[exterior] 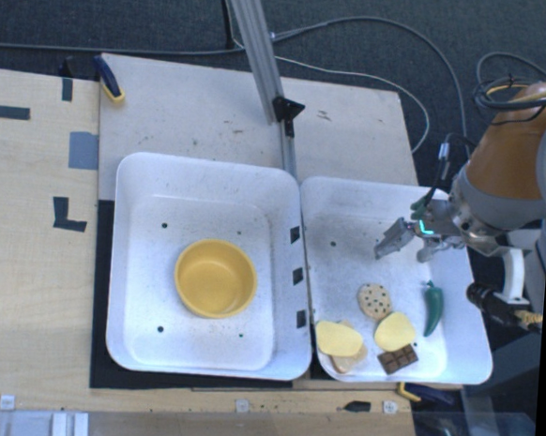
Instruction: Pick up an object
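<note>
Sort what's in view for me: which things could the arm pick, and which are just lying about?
Pick candidates, right bin:
cookie
green pepper
two yellow pieces
chocolate piece
gripper above them

Lying about:
yellow bowl, left bin
blue-and-yellow clamp
grey tape marks

grey arm with orange band reaching from right, gripper [408,243] fingers spread, empty
</note>
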You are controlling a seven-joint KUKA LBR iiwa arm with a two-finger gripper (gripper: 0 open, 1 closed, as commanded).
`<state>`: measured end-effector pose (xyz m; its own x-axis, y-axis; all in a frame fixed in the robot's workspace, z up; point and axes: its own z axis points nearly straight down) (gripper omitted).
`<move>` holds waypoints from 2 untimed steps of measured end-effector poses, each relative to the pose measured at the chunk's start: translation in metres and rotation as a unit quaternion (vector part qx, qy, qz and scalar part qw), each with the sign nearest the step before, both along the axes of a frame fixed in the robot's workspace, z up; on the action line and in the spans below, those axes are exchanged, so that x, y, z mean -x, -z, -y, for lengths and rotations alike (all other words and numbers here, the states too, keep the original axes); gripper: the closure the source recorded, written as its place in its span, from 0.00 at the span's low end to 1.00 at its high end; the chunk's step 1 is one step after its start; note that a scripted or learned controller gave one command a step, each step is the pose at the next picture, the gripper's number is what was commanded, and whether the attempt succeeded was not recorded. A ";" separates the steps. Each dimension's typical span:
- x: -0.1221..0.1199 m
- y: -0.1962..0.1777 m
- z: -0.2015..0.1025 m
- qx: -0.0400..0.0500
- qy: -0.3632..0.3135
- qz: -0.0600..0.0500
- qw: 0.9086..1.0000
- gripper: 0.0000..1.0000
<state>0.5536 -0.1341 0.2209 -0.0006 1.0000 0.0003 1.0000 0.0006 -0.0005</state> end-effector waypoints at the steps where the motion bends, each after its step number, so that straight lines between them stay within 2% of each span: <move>1: 0.000 0.000 0.000 0.000 0.000 0.000 1.000 0.00; 2: 0.008 0.046 -0.005 0.000 0.000 -0.002 1.000 0.00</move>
<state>0.5459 -0.1293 0.1745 -0.0007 1.0000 0.0007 1.0000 0.0007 -0.0048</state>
